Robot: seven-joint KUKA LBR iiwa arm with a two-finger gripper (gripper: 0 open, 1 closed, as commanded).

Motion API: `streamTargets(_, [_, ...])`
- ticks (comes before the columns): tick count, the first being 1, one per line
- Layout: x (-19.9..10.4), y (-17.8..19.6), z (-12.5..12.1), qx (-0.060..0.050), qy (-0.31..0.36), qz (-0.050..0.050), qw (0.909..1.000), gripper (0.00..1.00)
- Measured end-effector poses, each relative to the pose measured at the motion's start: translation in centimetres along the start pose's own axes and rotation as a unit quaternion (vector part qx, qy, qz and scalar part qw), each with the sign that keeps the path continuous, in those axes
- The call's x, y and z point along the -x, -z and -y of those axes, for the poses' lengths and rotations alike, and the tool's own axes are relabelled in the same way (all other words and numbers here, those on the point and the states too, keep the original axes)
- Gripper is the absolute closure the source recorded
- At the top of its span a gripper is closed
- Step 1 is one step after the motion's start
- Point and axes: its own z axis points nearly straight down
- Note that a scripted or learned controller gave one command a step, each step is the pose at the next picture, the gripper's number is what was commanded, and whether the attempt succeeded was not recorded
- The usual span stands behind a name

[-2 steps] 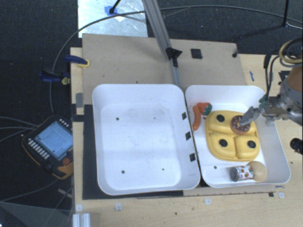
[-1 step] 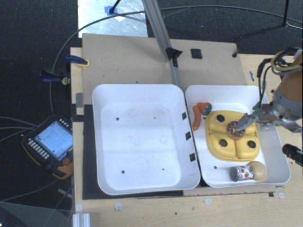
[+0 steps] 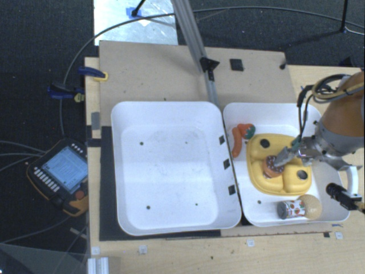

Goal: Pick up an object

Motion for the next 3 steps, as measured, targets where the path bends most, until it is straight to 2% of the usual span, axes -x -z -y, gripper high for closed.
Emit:
streamTargets(1, [0.1, 0.0, -0.3, 0.006, 0.001, 0.002, 1.0000, 0.00])
streamTargets(2, [0.0, 0.9, -0.3, 0.006, 0.001, 0.001, 1.0000, 1.00])
streamTargets(3, [0.2, 7.3, -0.7, 0.003, 0.003, 0.001, 1.0000, 1.00])
